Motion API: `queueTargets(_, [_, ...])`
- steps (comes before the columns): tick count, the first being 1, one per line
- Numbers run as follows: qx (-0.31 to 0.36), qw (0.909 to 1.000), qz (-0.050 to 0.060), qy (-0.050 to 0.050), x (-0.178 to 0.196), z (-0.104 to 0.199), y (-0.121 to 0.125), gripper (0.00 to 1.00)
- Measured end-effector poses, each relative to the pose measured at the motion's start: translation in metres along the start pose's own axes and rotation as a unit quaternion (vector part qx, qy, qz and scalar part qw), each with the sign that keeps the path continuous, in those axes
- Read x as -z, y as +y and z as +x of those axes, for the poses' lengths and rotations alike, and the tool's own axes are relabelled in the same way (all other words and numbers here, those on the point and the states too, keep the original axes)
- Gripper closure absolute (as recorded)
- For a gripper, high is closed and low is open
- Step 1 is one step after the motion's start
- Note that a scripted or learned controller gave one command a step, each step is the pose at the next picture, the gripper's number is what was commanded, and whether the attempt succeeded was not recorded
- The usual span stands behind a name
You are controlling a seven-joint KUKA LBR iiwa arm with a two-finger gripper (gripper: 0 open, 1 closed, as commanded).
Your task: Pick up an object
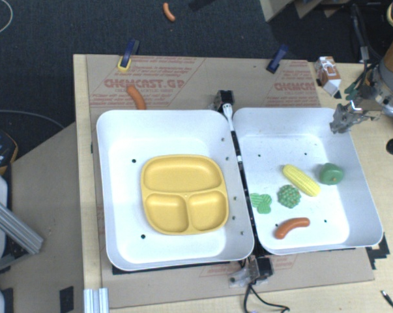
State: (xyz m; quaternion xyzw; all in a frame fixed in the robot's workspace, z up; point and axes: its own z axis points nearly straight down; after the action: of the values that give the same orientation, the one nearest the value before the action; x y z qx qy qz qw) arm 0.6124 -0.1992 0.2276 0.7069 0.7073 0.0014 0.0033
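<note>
Camera view, looking down at a slant: tool (pixel 343 118) sits at the far right corner of the right bin (pixel 352 149), over the rim, nothing between its tips; too small & blurred to tell how far apart they are, so can't tell its state. Arm comes in from the right edge. Candidate objs all lie in the right bin, front half: corn cob (pixel 300 179) lying diagonal, green round piece (pixel 331 173) just beside its right end, broccoli-like piece (pixel 289 195) touching or nearly touching the cob's lower side, a leafy green piece (pixel 261 202) near the bin's left wall, & an orange sausage (pixel 292 227) apart from the rest toward the front. Left bin (pixel 118 175) holds a yellow divided tray (pixel 183 193), nothing in its compartments. On the surface (pixel 183 77) behind the left bin lies another orange sausage-like bit (pixel 137 97); a third lies on the dark floor beyond. Judgement: these look like toy plastic food — light, stiff, smooth, prob. slippery, not fragile. Sausage seems the easiest pick: isolated, narrow, so close across its short axis at mid-length. Cob is also OK across its width, but the neighbours crowd it. Round green piece may roll or squirt out.
</note>
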Motion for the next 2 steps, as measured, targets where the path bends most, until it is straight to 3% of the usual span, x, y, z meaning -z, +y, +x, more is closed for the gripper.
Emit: queueTargets(2, [0.002,1.0000,0.003,0.002,-0.001,0.094,-0.002,1.00])
